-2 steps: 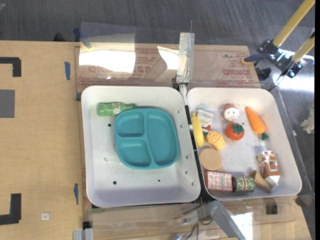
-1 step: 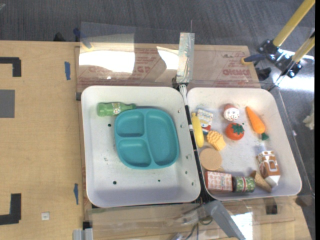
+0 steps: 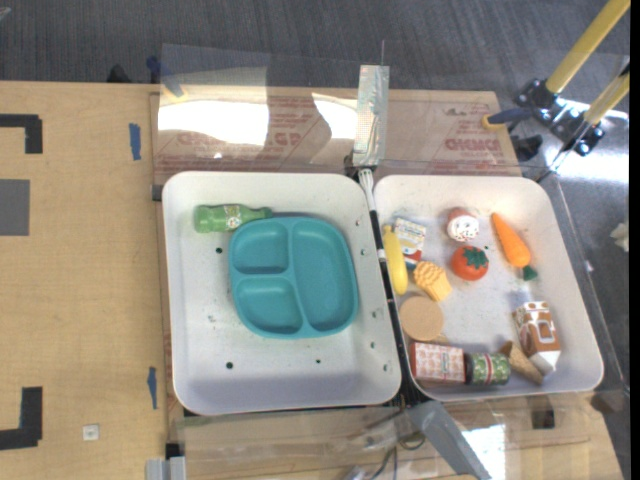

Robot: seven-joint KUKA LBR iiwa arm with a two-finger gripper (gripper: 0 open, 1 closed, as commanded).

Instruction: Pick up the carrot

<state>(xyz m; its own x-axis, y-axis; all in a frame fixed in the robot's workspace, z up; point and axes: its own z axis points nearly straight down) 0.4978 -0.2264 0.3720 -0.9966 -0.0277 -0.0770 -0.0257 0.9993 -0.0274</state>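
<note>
**Presently at risk: carrot pick beside a wall and a close neighbour**

Located the carrot [image 3: 512, 240] in the right bin [image 3: 575, 298], toward its far right corner. Lying flat and slanted, green end toward the near side. Close to the bin's right wall but apart from it.

Found a tomato [image 3: 471, 262] just beside it on the left. Cannot tell whether touching. Noted a ball [image 3: 462, 227] a little further left and a carton [image 3: 538, 330] well apart toward the near side.

Cannot tell the state of the gripper. Recorded as unknown.

Judged hazards, from the layout alone:

- Coming down off-centre to the left. Likely to knock the tomato, or to close on it instead of the carrot.
- Coming down too far to the right. Likely to strike the bin wall or rim and spoil the approach.
- Closing along the slant instead of across it. Likely to slide off the rounded body and push the carrot away.
- Taking hold near either end and not at the middle. Likely to let the carrot swing and drop on the lift.
- Stopping too high above the bin floor. Likely to close on nothing, given how low the carrot lies.

Recommend squaring to the slant and centring on the orange body before closing.
</note>
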